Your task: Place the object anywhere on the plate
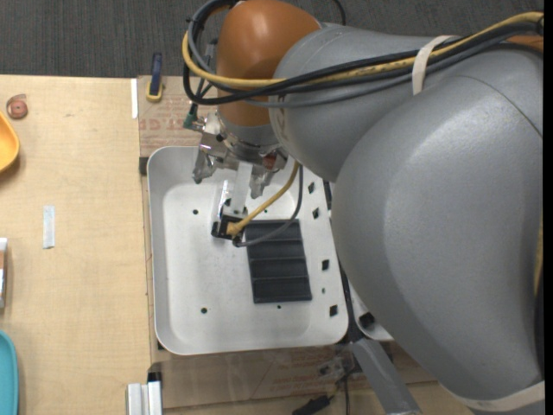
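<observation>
Black ribbed rectangular slab (278, 262) lies flat in the shallow white bin (173, 301).
Your gripper (231, 182) hangs beside it; you cannot tell its grip.

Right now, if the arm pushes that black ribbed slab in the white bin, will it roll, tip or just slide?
Probably just slide: the black ribbed slab lies flat on the white bin's smooth floor, so rolling or tipping seems unlikely. Its straight edges and even ridges suggest it is stiff, not floppy.
</observation>
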Tool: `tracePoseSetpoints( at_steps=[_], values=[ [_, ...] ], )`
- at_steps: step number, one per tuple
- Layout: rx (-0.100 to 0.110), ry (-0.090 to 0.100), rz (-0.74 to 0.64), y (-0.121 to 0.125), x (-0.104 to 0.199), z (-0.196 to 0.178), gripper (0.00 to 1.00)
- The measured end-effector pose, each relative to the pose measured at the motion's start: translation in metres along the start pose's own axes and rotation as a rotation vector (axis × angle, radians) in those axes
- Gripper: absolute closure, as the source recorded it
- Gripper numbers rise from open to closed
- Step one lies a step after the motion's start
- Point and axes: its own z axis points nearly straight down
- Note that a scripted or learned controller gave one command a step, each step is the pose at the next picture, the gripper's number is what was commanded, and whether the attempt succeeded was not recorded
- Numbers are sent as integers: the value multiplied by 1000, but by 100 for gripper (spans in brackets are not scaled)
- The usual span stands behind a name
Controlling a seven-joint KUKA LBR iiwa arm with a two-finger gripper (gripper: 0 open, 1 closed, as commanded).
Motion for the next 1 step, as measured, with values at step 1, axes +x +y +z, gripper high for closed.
tracePoseSetpoints(
  at_steps=[1],
  values=[
    [2,-5,0,1,-2,-7,100]
  ],
)
